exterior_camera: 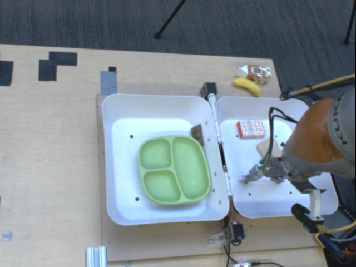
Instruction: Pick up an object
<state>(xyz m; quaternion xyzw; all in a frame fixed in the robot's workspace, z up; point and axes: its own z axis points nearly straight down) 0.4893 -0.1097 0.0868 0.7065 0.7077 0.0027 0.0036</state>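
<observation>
In the right bin [311, 202] a small red and white box [251, 128] lies near the far wall. A beige piece [265, 147] sits just below it, partly covered by the arm. My gripper [251, 176] hangs low over the bin floor in the left middle, pointing left, below and apart from the box. I see nothing held in it. In the left bin [119, 149] a green divided plate [174, 170] lies flat, with a small brown object [197, 131] at its far right corner.
A banana [247, 85] and a small carton [257, 71] lie on the bench beyond the right bin. The divider rail [218, 149] runs between the bins. Cables and a clamp [229, 235] sit at the front edge.
</observation>
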